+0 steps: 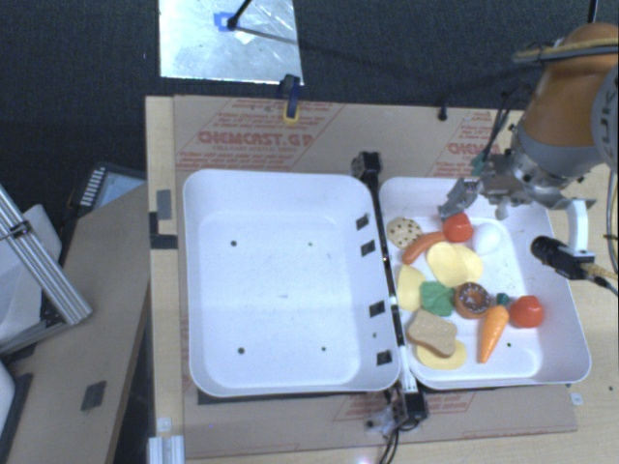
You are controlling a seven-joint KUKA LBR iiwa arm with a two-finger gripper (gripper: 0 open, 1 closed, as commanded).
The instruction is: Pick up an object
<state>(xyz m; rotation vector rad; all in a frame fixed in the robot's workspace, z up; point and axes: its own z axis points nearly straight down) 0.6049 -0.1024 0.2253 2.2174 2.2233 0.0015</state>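
Two bins sit side by side on the bench; the left bin [280, 278] carries nothing to grasp, while the right bin [566, 341] is crowded with toy food. The gripper [462, 199] hangs near that bin's far edge, just above a red tomato [457, 227] and a cookie [401, 229]. Whether its jaws stand wide or narrow I cannot tell. Trouble likely comes from crowding: tomato, sausage [423, 246] and a yellow piece [455, 263] touch, so a descent could land on two things or nudge the round tomato aside.
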